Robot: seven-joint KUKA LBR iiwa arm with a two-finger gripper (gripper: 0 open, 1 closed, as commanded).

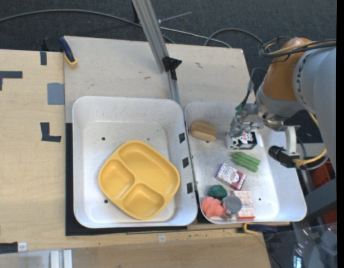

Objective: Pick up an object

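The right bin (283,197) holds several small objects. A tan bread-like block (203,131) lies near its left wall. A small black-and-white carton (244,141) sits right under my gripper (238,132), which is lowered over the bin's upper right. Just below lies a green bean pod (246,161). A red-and-white packet (231,176) is at mid-bin. At the front edge cluster a dark green piece (218,191), an orange-pink lump (212,206), a grey disc (232,204) and a pale card (245,204).
The left bin (88,116) holds a yellow divided plate (139,178). A slanted metal pole (152,27) crosses above the bins' divider. The grey arm with its orange band (286,77) fills the right side. A blue-and-yellow clamp (67,51) lies at the bench's back left.
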